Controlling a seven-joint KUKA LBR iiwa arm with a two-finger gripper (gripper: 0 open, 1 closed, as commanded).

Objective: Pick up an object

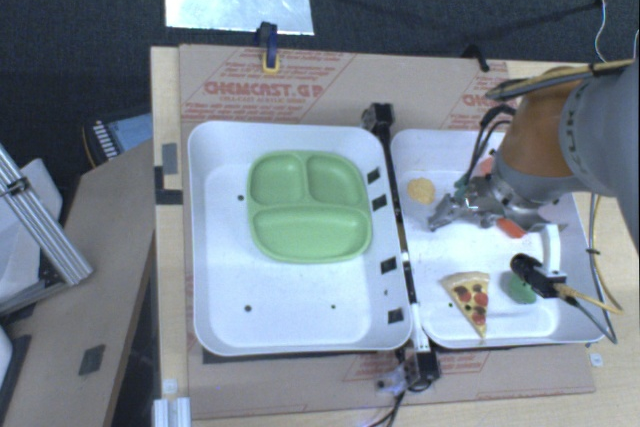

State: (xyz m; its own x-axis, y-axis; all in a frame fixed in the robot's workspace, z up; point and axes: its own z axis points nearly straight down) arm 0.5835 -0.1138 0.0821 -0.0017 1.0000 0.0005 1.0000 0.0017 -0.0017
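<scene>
pizza slice (470,299) is left untouched in the right bin (436,330); tool (447,211) is poised above, grip state untellable.

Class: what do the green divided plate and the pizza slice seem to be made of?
Green divided plate: likely moulded plastic, smooth and matte, uniform colour with soft raised ridges. Pizza slice: probably a plastic or rubber toy, with flat painted-looking toppings; too small to be sure.
</scene>
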